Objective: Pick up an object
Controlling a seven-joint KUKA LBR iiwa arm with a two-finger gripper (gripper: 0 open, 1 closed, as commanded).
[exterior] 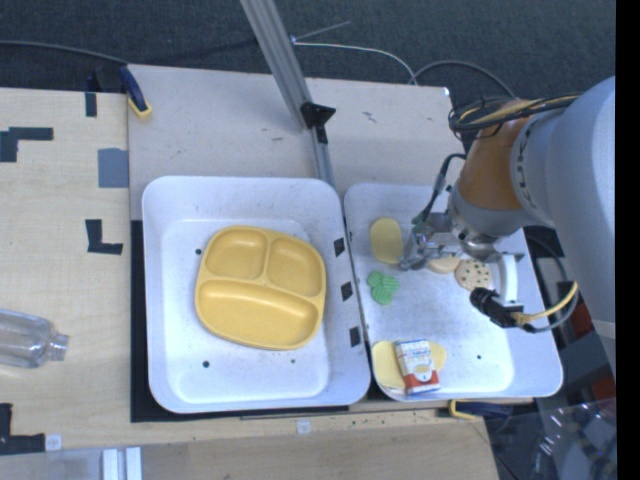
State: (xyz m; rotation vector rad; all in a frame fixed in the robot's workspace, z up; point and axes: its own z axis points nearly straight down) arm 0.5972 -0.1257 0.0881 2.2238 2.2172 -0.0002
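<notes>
While the small carton (417,364) lies on a yellow lid (385,360) at the right bin's (520,373) near edge, light and stiff, best taken across its narrow sides, a green leafy piece (382,287) sits mid-bin, likely soft. Beyond, the tool (418,256) hangs low beside a yellow piece (386,238); whether clenched or released, cannot tell. Arm (500,173) bends in from right, wrist down.
</notes>
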